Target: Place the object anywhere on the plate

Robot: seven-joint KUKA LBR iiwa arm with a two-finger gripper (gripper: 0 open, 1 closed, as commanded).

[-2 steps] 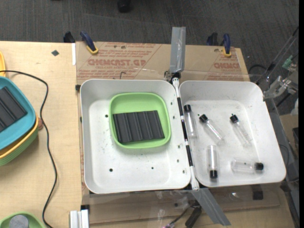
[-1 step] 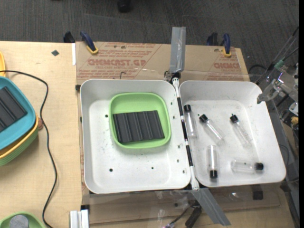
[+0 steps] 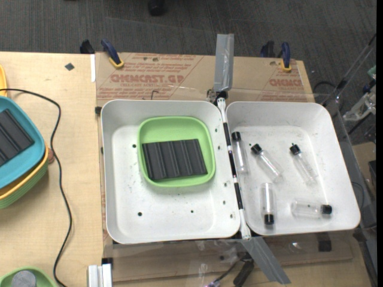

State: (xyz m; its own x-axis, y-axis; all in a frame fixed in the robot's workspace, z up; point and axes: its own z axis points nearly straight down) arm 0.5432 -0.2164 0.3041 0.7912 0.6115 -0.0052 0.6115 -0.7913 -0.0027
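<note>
Camera view: five capped vials (image 3: 264,160) lie in the right bin (image 3: 336,137) (green plate (image 3: 173,125) sits left).

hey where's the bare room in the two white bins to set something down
Left bin: open floor in front of the green plate and a strip to its left. The plate itself carries a dark ribbed mat. Right bin: five vials scattered about, so it's crowded; its back strip is barest.

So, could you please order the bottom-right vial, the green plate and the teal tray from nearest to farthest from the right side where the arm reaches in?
1. bottom-right vial, right bin.
2. green plate, left bin.
3. teal tray, far left.
</note>
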